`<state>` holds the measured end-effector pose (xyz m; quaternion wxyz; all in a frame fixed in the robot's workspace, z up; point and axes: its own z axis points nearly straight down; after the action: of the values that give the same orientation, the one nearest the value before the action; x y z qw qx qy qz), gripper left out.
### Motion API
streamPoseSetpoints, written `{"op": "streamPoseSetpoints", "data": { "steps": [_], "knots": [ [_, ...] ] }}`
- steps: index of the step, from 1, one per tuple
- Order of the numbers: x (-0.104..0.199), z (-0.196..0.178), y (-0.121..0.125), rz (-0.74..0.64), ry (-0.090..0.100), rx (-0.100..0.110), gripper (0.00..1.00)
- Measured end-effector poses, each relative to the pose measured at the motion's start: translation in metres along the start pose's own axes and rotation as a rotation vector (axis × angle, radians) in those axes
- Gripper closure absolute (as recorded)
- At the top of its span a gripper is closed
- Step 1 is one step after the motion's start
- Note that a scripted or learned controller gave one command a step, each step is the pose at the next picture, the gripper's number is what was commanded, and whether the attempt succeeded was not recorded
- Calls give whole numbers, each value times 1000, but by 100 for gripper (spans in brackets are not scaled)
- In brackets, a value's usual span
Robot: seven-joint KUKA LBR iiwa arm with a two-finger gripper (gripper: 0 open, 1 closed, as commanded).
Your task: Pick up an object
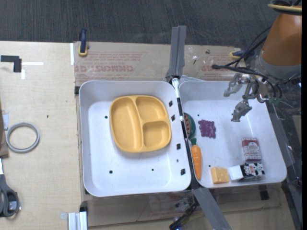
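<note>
Arm: I am watching the grey arm (283,37) reaching in from the right, its orange band sitting over the upper right corner of the right bin (225,92).

Gripper: I am seeing the gripper (241,110) hanging over the upper right part of the right bin, with nothing between its fingers; I cannot tell how wide they are standing.

Right bin: I am looking at a cluster of purple grapes (207,128) lying near the middle, below and to the left of the gripper and apart from it.

Left wall of right bin: I am seeing a carrot (196,161) lying lengthwise along the wall, with a slice of watermelon (188,124) just above it against the same wall.

Lower right of right bin: I am seeing a yellow block of cheese (220,175) lying beside a black and white carton (248,171), and a small red and white packet (251,149) lying just above that carton.

Left bin: I am looking at the left bin (96,176) holding a yellow divided plate (140,123) in its upper middle.

Bench: I am seeing a grey ring (21,137) lying on the bench (38,186) well to the left of the bins, and scissors (8,200) near the lower left edge.
</note>
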<state>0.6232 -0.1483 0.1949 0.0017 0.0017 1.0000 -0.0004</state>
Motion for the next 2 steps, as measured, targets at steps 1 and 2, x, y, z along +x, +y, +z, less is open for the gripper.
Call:
{"op": "streamPoseSetpoints", "data": {
  "steps": [1,2],
  "knots": [
    [37,72,49,176,1,0,0],
    [-25,102,21,207,-1,0,0]
  ]
}}
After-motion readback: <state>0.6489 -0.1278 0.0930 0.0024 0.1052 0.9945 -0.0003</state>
